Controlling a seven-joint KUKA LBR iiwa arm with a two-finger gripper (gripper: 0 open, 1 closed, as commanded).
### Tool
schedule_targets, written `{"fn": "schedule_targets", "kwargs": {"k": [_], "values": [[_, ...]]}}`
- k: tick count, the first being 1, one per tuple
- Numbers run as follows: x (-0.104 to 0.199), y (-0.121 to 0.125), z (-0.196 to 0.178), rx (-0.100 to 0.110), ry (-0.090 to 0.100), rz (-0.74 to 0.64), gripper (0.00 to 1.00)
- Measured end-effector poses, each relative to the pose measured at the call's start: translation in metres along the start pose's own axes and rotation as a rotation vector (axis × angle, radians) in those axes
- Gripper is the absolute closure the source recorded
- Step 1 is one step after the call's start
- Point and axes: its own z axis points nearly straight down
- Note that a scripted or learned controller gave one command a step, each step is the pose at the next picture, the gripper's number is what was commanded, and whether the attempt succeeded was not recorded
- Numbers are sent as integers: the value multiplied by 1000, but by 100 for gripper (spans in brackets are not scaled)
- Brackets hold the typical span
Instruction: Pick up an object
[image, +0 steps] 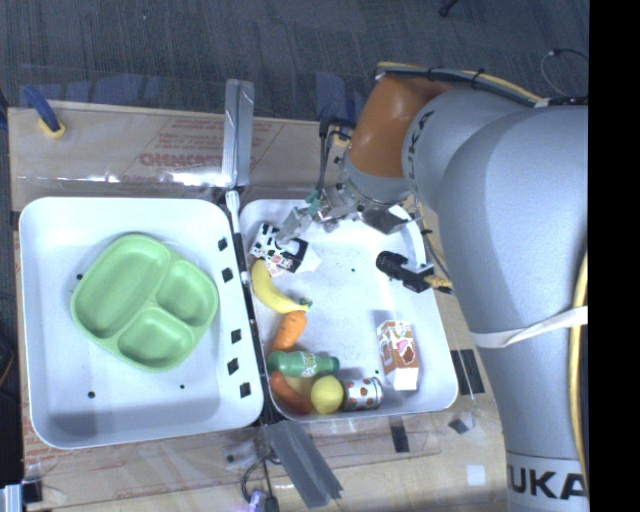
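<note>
Approach step, nothing lifted yet. Tool (305, 218) sits low at the far left corner of the right bin (432, 330), just beside the black-and-white cow toy (272, 247); whether the tool is wide or narrow I cannot tell (wrist blocks the view). Banana (272, 288) and carrot (288, 329) lie close by. Next move, as I judge it: centre over the cow toy, descend, clamp, lift.

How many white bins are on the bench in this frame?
2. The left bin holds a green divided plate. The right bin holds the small objects, with the gripper over its upper left part.
</note>
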Motion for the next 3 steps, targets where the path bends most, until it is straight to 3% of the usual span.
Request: {"fn": "schedule_targets", "kwargs": {"k": [2, 3], "values": [[0, 0, 0, 0, 0, 0, 0], [5, 2, -1, 0, 0, -145, 0]]}}
